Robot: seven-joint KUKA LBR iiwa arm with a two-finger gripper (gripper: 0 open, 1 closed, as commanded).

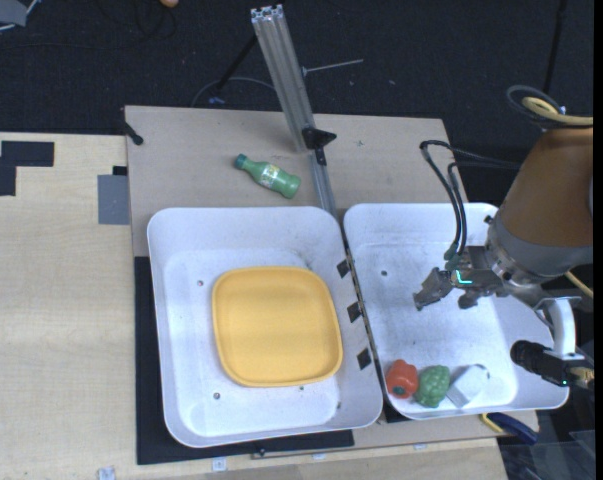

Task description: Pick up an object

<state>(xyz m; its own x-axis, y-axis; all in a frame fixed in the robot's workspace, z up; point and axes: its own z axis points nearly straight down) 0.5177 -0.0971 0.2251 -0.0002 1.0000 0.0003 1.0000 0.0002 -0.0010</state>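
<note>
- Pale wooden bench (41,298), two white bins.
- Grey two-finger gripper (433,290), hovering over the right bin (401,238), looks spread, holding nothing.
- Small red, green and white objects (433,382) lie toward the near rim, below it.

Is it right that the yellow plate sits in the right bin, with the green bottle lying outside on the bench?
Not quite. The camera view shows the yellow plate in the left bin, not the right one. The green bottle does lie outside on the bench.

Arm (553,203): big rounded orange-brown band, grey metal section under it. Black cables (451,193) loop off the wrist, one yellowish hose up top. Gripper (433,292) dark grey, small, with a teal-green light glowing on its body. Black fitting low right.
</note>
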